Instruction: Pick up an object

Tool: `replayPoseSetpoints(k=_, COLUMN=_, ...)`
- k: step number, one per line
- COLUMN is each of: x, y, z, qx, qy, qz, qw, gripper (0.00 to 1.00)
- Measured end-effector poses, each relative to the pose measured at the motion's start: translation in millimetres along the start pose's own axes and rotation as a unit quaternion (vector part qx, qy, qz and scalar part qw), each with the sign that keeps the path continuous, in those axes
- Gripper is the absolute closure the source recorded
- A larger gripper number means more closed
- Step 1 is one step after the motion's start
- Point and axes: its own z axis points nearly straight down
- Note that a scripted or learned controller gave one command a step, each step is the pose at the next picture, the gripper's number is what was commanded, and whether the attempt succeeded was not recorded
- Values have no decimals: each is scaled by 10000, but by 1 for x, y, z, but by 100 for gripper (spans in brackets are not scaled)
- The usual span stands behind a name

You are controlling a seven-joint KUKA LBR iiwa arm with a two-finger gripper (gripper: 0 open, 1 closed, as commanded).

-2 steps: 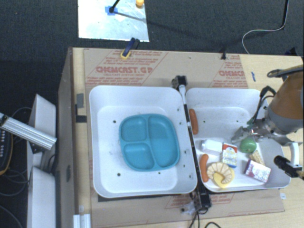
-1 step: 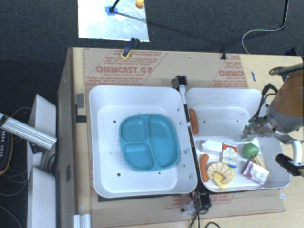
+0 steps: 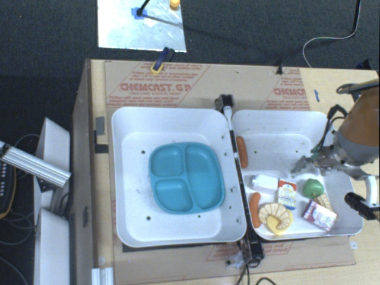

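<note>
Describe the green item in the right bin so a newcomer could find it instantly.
Look in the right bin, toward its right side just below the gripper. The green ball sits between a small carton and a red-and-white packet; it is the one round, green thing there.

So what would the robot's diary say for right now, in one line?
gripper: over right bin, beside green ball | holding: nothing seen | blue plate: left bin

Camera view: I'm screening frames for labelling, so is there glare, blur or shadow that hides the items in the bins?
In the camera view the image is soft and grainy overall; the white bins look bright and slightly washed out; the shiny sheet on the floor shows glare; the gripper is blurred, its outline unclear; the green ball and blue plate stay readable.
</note>
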Motion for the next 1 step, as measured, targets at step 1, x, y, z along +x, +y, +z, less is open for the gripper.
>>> replayPoseSetpoints(k=1, x=0, y=-48, z=11, qx=16, qy=5, qz=6, qw=10000, gripper=0)
